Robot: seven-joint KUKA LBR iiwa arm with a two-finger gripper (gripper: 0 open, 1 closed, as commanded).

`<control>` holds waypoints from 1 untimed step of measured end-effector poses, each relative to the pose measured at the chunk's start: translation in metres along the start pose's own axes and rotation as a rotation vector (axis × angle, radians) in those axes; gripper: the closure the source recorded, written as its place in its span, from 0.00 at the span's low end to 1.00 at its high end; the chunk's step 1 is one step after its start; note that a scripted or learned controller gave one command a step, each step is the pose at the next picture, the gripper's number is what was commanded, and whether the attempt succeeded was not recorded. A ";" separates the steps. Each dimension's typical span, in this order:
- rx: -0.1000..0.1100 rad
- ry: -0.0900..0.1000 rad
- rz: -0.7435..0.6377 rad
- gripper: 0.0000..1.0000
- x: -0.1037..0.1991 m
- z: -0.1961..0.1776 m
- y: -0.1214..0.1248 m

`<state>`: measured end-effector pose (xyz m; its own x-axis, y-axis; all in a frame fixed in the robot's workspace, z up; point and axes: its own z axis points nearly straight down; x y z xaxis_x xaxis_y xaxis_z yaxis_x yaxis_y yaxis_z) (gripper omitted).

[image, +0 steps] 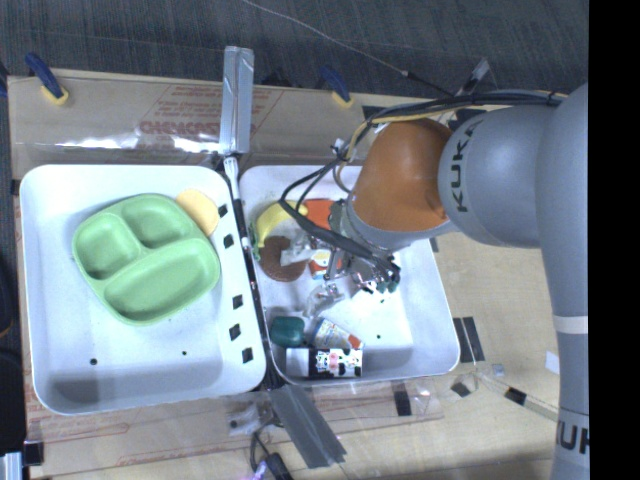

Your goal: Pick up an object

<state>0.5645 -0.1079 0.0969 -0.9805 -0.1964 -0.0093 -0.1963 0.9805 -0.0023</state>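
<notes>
The grey arm (pixel 510 183) with its orange band (pixel 400 178) reaches in from the right and hangs over the right bin (pixel 425 323), its wrist covering much of that bin's far half. The gripper (pixel 335 286) points down into the middle of the bin among the clutter; its tips are lost in a tangle of metal parts and small objects, so how far the claw is spread, and whether it touches or holds anything, cannot be told. Just beside it toward the bin's left wall lies a brown round object (pixel 282 258), with a yellow object (pixel 268 220) next to that toward the far left corner and an orange piece (pixel 318 211) partly under the wrist. Near the front edge sit a dark green object (pixel 287 330) and a small black-and-white box (pixel 335 363), with a pale tube-like item (pixel 332 332) between them and the gripper. In the left bin (pixel 50 298) a green divided plate (pixel 148 256) lies near the centre, a yellow sponge-like piece (pixel 198 209) touching its far right rim.
</notes>
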 end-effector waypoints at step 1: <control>0.001 -0.001 -0.041 0.00 -0.022 0.001 0.008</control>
<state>0.5848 -0.0954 0.0965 -0.9716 -0.2363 -0.0104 -0.2363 0.9717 -0.0041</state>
